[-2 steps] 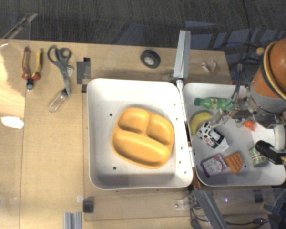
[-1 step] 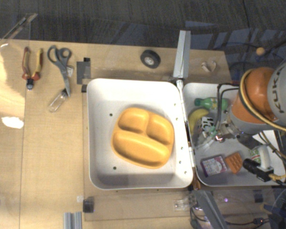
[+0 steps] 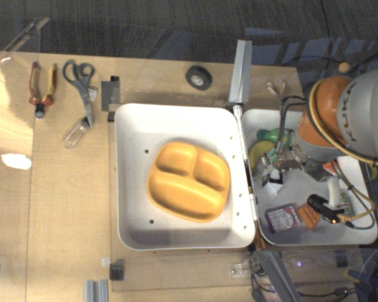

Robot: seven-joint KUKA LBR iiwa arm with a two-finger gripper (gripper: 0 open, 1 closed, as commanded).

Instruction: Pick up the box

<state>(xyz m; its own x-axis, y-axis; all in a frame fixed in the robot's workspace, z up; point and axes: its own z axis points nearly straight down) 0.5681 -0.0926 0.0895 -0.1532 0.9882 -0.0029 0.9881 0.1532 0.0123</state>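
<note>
A small purple box (image 3: pixel 281 218) with a pale label lies flat near the front left corner of the right bin (image 3: pixel 365 236). My gripper (image 3: pixel 272 167) hangs low over the left side of that bin, behind the box and apart from it. The grey arm with its orange band (image 3: pixel 324 115) comes in from the right and covers much of the bin's back half. Nothing can be made out between the gripper's tips.
A large yellow bun-shaped thing (image 3: pixel 189 180) takes up the middle of the left bin (image 3: pixel 132 225). A green thing (image 3: pixel 269 134) and a yellow-green one (image 3: pixel 261 150) lie behind the gripper. An orange piece (image 3: pixel 307 216) touches the box's right side. Scissors (image 3: pixel 82 87), pliers (image 3: pixel 41 87) and a tape roll (image 3: pixel 198 77) lie on the bench.
</note>
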